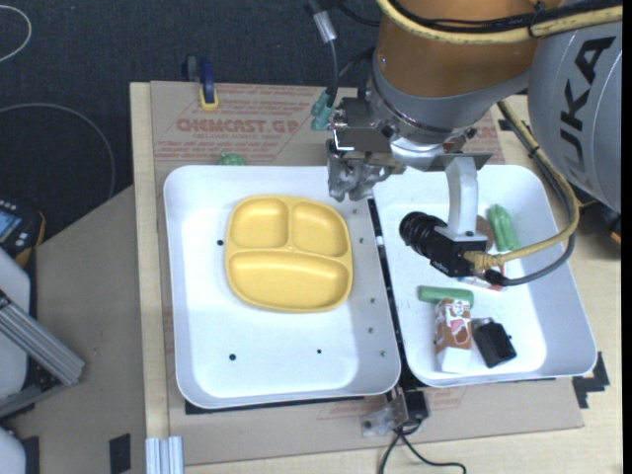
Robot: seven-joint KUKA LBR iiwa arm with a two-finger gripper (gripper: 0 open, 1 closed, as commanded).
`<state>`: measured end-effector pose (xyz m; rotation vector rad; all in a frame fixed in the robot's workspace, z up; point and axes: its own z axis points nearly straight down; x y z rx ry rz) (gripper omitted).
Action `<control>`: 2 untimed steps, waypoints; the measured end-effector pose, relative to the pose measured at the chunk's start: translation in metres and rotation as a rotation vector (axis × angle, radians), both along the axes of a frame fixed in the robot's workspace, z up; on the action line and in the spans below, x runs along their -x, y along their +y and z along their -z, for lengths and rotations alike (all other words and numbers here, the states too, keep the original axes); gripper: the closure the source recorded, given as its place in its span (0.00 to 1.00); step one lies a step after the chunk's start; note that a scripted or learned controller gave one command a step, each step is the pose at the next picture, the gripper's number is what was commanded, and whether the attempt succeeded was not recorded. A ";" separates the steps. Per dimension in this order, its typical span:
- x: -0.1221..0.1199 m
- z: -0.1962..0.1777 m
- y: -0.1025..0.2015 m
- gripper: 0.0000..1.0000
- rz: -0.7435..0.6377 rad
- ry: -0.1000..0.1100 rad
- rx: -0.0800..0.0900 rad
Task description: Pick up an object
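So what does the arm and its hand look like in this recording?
The arm is a bulky grey casing with large dark lettering, topped by a glossy orange band above the wrist. Below that sits a grey collar, then the small metallic hand with dark fittings. Black cables and a yellow hose loop around it, and a white bracket carries a black cylindrical unit.

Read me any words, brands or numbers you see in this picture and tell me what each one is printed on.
"CHEMCAST G P": red print on the brown board behind the bins; the finer lines under it are too blurred to read.
"UKA": big dark letters on the grey arm, cut off by the frame.
Small packet in the right bin: printed, but too small to read.
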<state>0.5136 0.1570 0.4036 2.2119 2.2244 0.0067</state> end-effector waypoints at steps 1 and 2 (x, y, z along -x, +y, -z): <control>0.037 0.006 0.060 1.00 -0.003 0.010 -0.001; 0.034 -0.012 0.001 1.00 0.011 0.003 0.000</control>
